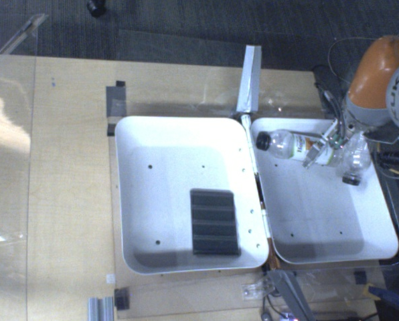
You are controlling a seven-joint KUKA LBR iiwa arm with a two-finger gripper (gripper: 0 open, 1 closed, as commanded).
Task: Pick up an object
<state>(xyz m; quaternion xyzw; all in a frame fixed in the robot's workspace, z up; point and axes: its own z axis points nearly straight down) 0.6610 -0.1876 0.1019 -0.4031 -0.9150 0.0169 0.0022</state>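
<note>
Clear bottle (300, 146) lies lengthwise left-right in right bin (333, 246); jaws (330, 142) over its right end, state unclear.

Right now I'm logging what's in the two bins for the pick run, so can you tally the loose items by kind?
Clear plastic bottle, lying in the right bin: 1
Black ridged block, lying in the left bin: 1
Total: 2
</note>
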